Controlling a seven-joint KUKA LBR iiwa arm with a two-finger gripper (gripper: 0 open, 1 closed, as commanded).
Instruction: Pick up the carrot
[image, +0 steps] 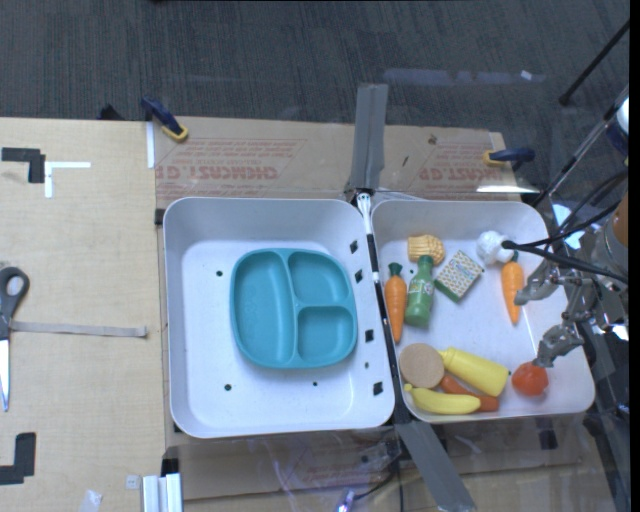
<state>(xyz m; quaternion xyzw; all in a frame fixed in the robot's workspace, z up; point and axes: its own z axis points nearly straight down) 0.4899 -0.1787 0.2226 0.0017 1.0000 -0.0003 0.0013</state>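
Carrots (395, 305) (512, 288) lie in the right bin (570, 395) (bench of pale wood, dark carpet beyond); gripper (550, 315) hangs open, holding nothing.

One fixed camera is looking down at a slant from above the bench (80, 300), taking in both white bins: the left bin (190, 330) and the right bin (570, 395). The arm's gripper (552, 318) is entering at the right edge.
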